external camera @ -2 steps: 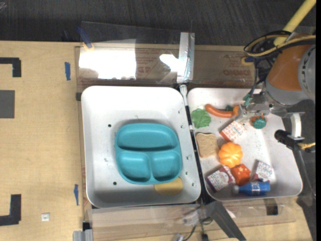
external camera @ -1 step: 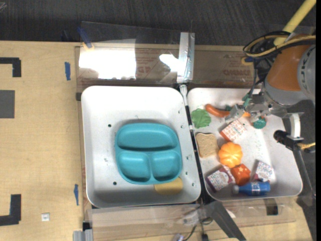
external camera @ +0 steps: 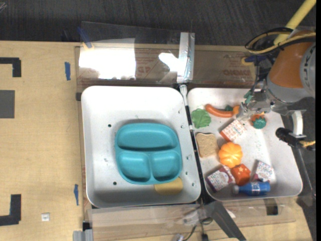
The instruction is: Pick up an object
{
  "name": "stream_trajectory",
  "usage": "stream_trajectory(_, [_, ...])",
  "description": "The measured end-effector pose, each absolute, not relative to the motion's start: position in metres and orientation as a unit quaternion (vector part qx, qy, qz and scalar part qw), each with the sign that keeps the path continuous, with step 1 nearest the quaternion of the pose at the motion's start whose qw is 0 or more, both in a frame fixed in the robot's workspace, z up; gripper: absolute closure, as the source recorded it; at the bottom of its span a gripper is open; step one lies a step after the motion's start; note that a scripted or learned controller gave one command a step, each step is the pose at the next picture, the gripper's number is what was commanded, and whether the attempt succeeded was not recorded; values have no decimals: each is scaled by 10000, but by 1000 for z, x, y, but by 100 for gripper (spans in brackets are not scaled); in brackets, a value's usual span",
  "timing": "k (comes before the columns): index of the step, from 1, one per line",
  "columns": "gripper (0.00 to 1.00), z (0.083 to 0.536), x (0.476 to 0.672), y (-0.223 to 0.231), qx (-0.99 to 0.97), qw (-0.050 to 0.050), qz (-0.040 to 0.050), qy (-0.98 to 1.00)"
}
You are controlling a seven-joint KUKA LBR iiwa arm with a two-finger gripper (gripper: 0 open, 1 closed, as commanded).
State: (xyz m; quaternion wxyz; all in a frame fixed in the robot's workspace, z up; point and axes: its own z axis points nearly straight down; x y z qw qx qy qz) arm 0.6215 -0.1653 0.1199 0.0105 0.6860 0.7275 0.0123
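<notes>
- Tan surface [external camera: 40,144], stretching far left of the end effector [external camera: 249,106].
- Two white bins side by side on it: right bin [external camera: 290,177] directly beneath the end effector, left bin [external camera: 95,134] beside it, further left.
- Black tape marks [external camera: 11,67] at the far left edge.
- Blue tape bits [external camera: 67,70] left of the bins.

Gripper [external camera: 249,106] sat over the right bin [external camera: 288,177], at its far edge, just beside the carrot [external camera: 220,111]. In that bin: green leaf [external camera: 200,118], bread slice [external camera: 206,144], orange pumpkin [external camera: 229,153], blue bottle [external camera: 254,188]. Left bin [external camera: 95,134] held a teal divided tray [external camera: 148,152]
</notes>
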Motion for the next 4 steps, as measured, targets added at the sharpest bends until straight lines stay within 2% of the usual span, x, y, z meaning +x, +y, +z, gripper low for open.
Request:
stream_trajectory(1, [0, 119, 621, -165, 6860, 99, 118, 7274])
stream_trajectory(2, [0, 94, 555, -152, 6867, 77, 56, 7269])
stream_trajectory(3, [0, 94, 589, -117, 7125, 82, 54, 7016])
stream_trajectory(4, [0, 188, 613, -78, 7374, 26, 28, 6755])
